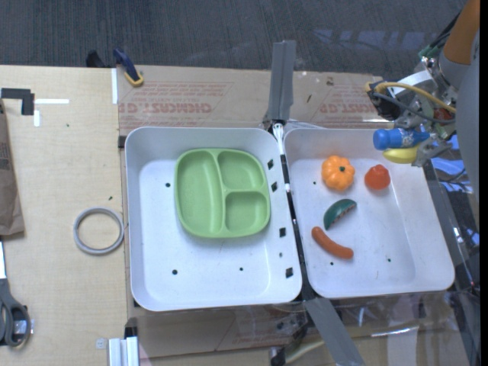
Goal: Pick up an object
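The gripper (415, 128) hangs at the upper right corner of the right bin (396, 277), and I cannot tell how its jaws stand, since cables and the wrist clutter that spot. A blue thing (393, 138) and a banana (402, 155) sit right at it, over the bin's rim, but whether either is pinched or merely lies beside the tool is unclear. In the bin lie a pumpkin (338, 171), a tomato (377, 178), a green slice (339, 211) and a sausage (332, 244), all apart from one another. The left bin (152, 273) bears a green tray (223, 193). To do the pick well, I judge the arm should confirm a firm hold before lifting; failing that, the tomato is nearest and stands free, so a straight descent centred over it looks safest.
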